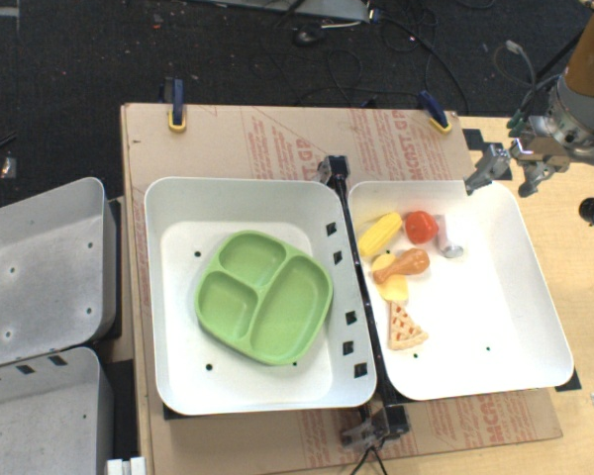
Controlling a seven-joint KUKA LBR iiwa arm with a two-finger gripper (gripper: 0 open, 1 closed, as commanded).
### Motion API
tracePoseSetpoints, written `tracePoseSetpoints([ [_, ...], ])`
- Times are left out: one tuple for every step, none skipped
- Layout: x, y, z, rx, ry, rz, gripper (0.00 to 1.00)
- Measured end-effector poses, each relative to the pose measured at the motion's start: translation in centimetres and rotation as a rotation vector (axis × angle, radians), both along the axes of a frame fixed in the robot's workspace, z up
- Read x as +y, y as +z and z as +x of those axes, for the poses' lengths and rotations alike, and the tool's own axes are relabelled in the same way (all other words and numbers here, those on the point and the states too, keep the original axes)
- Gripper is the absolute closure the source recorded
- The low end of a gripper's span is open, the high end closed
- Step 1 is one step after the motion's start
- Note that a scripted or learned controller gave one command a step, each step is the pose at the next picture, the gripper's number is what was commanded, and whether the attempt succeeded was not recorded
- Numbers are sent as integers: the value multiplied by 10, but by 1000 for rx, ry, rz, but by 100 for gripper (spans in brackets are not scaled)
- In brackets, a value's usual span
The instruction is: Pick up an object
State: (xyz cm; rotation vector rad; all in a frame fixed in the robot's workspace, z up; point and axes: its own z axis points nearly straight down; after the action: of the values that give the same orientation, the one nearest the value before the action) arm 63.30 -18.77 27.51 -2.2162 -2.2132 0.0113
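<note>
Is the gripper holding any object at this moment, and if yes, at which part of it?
Nothing is held. The gripper hangs open over the far right corner of the right bin, with no toy between its fingers.

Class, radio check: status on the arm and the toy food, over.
Gripper open, above right bin's far corner, holding nothing. Toy food clustered by the bin's left wall, untouched. Path clear.

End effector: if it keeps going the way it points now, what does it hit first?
The end effector sits open over the right bin's far right corner and points roughly downward. Straight on, it likely meets bare bin floor near that rim, clear of the toy food. Depth is uncertain.
</note>
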Motion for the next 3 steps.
tracePoseSetpoints([
  [1, 8, 2, -12, 3, -3, 0],
  [3, -53, 9, -8, 5, -1, 0],
  [4, -96, 5, -9, 1, -2, 0],
])
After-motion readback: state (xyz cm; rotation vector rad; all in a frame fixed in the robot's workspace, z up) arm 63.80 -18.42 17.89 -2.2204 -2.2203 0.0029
